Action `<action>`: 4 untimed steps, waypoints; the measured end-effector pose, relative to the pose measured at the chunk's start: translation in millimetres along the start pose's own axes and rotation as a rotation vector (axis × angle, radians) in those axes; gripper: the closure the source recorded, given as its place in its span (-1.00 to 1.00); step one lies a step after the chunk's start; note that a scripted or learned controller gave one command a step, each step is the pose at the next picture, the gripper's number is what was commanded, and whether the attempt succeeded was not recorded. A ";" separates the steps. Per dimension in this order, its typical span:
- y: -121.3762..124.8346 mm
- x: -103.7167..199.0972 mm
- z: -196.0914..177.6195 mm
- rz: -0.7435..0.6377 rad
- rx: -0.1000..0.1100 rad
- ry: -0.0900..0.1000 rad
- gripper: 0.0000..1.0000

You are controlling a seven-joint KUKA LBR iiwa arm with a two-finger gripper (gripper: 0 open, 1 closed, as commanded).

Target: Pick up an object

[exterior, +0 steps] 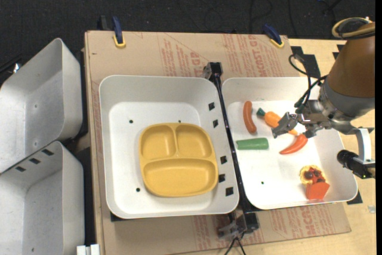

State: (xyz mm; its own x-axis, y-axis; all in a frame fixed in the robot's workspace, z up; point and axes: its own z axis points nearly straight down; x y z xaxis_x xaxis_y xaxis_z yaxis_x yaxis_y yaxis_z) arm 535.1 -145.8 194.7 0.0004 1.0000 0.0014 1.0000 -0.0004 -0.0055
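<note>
The right bin [280,191] holds several toy foods. An orange-red sausage [249,117] lies at its upper left, with an orange carrot [270,117] just right of it. A green bar [252,143] sits below them. A red chili pepper [294,144] lies mid-bin, and an orange-and-yellow piece [314,181] rests at the lower right. My gripper [296,125] hovers over the middle of this bin, just above the chili and right of the carrot. Nothing shows between its fingers.
The left bin [119,128] carries a yellow divided plate [178,159]. A black divider [225,140] runs between the bins. Two white tubs [36,146] stand off the bench's left side. The arm's orange band [356,63] looms over the right bin's far right edge.
</note>
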 end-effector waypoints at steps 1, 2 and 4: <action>-7.3 -6.7 58.3 0.002 0.001 0.000 -1.00; -6.9 -6.5 102.8 0.001 -0.004 0.000 -1.00; -9.8 -14.3 46.0 0.002 -0.009 -0.003 1.00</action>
State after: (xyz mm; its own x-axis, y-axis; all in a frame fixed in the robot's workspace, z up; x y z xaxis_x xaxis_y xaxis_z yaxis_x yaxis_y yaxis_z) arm 525.0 -160.0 148.8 0.0024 1.0000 -0.0016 1.0000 -0.0024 0.0039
